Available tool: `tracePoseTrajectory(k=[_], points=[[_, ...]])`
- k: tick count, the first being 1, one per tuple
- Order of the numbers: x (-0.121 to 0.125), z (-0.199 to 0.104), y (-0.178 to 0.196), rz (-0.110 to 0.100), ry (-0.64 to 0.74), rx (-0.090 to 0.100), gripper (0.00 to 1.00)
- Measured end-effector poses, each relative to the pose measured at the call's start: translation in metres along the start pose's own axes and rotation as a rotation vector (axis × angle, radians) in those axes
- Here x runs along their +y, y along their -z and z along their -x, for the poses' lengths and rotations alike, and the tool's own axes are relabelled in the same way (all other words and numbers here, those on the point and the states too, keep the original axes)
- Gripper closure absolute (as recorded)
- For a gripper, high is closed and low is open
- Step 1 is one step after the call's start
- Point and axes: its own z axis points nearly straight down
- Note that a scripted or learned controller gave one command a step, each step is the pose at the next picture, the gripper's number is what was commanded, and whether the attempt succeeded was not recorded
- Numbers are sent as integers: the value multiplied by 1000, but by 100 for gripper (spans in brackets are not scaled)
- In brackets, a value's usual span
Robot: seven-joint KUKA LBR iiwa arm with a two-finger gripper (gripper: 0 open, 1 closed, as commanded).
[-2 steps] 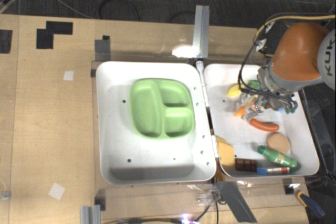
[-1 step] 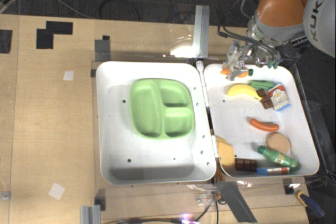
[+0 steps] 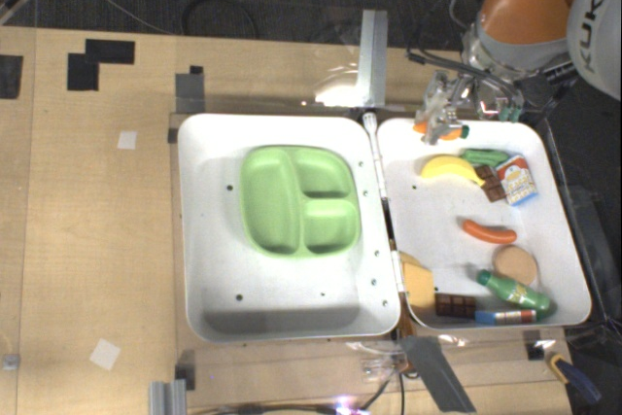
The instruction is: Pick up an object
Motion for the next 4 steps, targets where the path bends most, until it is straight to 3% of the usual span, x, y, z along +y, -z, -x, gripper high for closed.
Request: tracePoseTrajectory(k=[1,2,3,4], points=[[6,-2,31,0,184,10,100],[-48,-6,48,0,417,11,100],[-65,-62,28,2,491,14,100],[-44,-23,12,4,506,13,100]])
